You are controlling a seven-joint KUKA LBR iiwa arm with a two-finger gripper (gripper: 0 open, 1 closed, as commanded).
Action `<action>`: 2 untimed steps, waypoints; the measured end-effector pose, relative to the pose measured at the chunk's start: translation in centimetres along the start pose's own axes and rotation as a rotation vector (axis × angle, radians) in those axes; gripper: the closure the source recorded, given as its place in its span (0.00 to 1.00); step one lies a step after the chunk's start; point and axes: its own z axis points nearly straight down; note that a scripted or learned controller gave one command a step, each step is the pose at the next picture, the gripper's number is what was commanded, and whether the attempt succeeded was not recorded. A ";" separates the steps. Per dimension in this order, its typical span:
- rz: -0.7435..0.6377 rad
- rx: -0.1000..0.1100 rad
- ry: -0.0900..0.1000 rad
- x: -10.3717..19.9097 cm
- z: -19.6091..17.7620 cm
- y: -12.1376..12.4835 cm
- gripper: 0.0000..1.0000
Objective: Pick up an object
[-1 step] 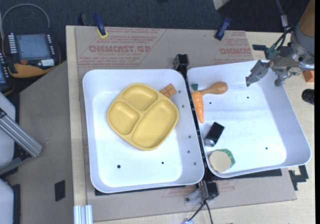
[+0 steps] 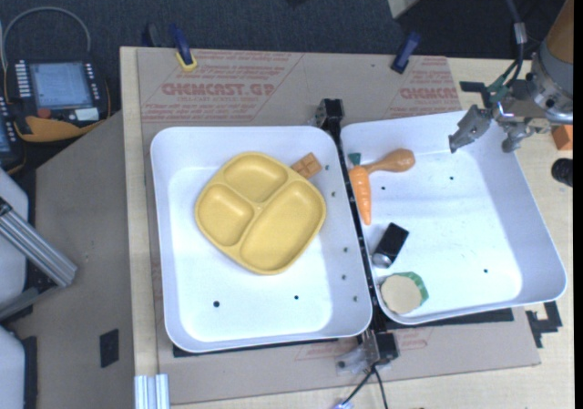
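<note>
camera view: pincer [image 2: 485, 130] above right bin's far rim [image 2: 428, 118], carrot [image 2: 363, 193] along left wall

The arm [image 2: 557, 43] is grey, with a rounded metal body at the wrist. A black cable runs along it from above. The gripper [image 2: 487, 129] is made of grey metal, with two thin fingers [image 2: 465, 132], small dark parts and a little green detail near its base.
</note>
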 end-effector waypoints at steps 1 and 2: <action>0.000 0.006 0.002 0.0 4.3 -0.2 0.00; 0.000 0.003 0.001 0.8 9.9 0.0 0.00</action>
